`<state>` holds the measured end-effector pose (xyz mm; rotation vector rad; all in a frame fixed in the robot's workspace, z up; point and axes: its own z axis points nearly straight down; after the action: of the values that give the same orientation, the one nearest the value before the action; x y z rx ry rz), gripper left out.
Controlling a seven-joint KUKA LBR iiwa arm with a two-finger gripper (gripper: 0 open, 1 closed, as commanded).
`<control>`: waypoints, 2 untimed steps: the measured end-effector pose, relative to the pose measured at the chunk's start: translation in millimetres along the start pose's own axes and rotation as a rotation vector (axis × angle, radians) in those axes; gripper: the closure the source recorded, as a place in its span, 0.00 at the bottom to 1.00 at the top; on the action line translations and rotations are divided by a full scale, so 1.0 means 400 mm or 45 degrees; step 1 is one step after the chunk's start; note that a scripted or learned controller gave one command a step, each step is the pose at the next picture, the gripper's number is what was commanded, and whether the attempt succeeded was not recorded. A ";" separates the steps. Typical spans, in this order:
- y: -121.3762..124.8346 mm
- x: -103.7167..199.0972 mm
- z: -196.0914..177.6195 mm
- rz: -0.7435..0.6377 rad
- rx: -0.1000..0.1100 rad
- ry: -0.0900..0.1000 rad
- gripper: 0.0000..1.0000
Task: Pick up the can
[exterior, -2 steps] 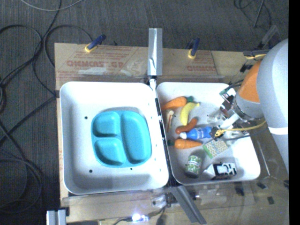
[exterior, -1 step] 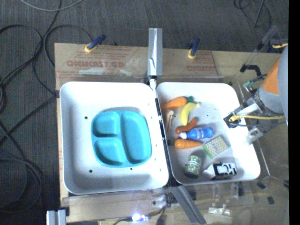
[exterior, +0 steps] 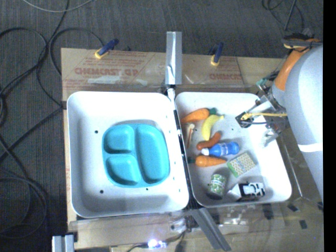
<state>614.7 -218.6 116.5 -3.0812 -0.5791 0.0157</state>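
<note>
Right bin [exterior: 286,172], near its front wall: can [exterior: 217,184], just below an orange carrot [exterior: 211,161], black-and-white packet [exterior: 252,189] beside it. Gripper [exterior: 269,132] is over the bin's right side, well apart from the can; whether it is apart or together, can't tell. Left bin [exterior: 84,156] holds a blue divided tray [exterior: 136,154].

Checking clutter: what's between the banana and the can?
Camera view: a small carrot, the blue bottle and a second carrot lie between banana and can.
</note>
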 end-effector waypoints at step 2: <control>0.013 0.028 0.028 0.203 -0.006 0.006 0.00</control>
<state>626.9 -219.1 105.2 -3.1220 -0.3321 0.0073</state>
